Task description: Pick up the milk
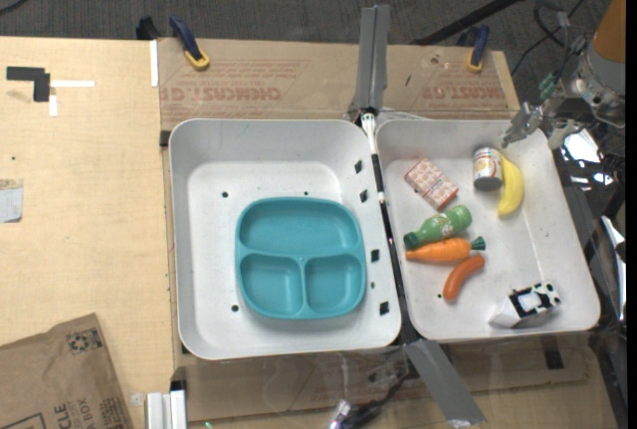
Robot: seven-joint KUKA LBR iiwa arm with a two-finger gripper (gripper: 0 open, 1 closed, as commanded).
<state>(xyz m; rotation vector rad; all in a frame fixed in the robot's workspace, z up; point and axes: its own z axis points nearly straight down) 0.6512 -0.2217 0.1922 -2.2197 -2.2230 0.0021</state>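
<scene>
White-and-black target: small cow-patterned milk carton (534, 303), lying tipped in the right white bin (577, 248), at its near right corner.
Long axis: roughly along the near rim, slanting slightly.
Gripper (525, 125): over the bin's far right corner, near the yellow banana (510, 186) and small tin can (487, 167).
Jaws: spread and load cannot be told.
Key relation: carton lies well apart from the gripper, down the right wall toward the near rim.

milk (534, 303) — right bin's (577, 248) near corner
</scene>
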